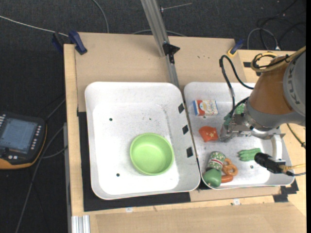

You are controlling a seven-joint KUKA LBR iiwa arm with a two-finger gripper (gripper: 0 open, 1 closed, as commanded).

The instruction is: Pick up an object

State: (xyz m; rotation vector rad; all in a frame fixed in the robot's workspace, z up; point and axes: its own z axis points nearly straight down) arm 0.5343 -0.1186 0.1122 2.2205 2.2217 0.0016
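Red obj (208,133) | R bin (194,92), just beside tool (227,134), its left | tool grip state: can't tell

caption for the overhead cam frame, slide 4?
Gripper hovers beside a red object in the right bin; green bowl sits in the left bin.

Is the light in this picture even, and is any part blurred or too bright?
Camera view: light is even and soft; the white bins look bright, slightly washed out; the green bowl is sharp; the gripper area is somewhat soft, dark beneath the arm; small items there lack fine detail.
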